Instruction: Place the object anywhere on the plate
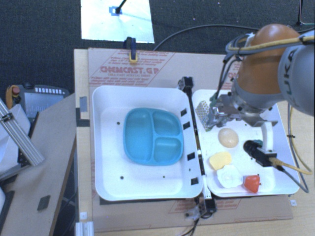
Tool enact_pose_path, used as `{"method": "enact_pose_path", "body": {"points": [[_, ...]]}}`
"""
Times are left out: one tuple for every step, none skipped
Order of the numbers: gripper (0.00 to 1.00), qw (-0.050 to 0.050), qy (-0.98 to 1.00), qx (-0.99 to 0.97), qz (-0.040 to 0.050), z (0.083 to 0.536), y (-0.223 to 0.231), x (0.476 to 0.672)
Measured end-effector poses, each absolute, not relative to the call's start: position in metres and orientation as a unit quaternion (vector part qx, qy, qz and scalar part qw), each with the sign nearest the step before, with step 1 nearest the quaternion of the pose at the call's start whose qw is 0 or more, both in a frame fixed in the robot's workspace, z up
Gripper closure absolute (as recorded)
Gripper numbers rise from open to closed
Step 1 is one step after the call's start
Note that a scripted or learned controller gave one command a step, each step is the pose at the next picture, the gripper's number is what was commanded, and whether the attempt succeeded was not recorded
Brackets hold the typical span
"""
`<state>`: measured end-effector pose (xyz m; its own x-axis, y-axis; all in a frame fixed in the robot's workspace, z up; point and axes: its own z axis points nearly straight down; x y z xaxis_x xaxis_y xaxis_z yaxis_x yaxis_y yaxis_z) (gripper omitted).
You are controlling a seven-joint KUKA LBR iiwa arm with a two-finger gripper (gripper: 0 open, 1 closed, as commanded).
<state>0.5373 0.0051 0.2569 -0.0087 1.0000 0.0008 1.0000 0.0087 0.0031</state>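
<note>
Item 1, left bin [106, 181]: shallow, white. Holds a blue plate [152, 135] w/ three compartments, lying flat near centre, nothing on it. This is the drop target.

Item 2, divider btwn bins [193, 132]: black clips along the shared rim.

Item 3, right bin [283, 181]: white, holds the loose objs. From its left side: a silver perforated piece [202, 111] at upper left, touching or just beside the gripper. Below that a beige egg-shaped obj [228, 137], then a yellow lump [220, 160], a white round piece [229, 176] just under it, and a small red obj [251, 183] at lower right. Which one counts as "the object" isn't certain; the egg shape lies nearest the gripper, so prob. that.

Item 4, gripper [215, 118]: low over upper left of right bin, just above the egg shape. Finger spread can't be told from this angle; nothing seen held.

Item 5, arm: grey w/ orange dome, entering from the right. A black fitting w/ cable hangs beside it.

Handling est. (egg shape): looks light, smooth, rounded, likely slippery and prone to roll. Best taken across its short axis, at the widest part, fingers low.
</note>
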Motion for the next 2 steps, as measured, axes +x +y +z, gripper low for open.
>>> {"method": "enact_pose_path", "body": {"points": [[1.00, -0.001, 0.710, 0.704, 0.0004, 0.238, 0.048, 0.546], [1.00, -0.001, 0.710, 0.704, 0.0001, 0.218, 0.098, 0.543]]}}
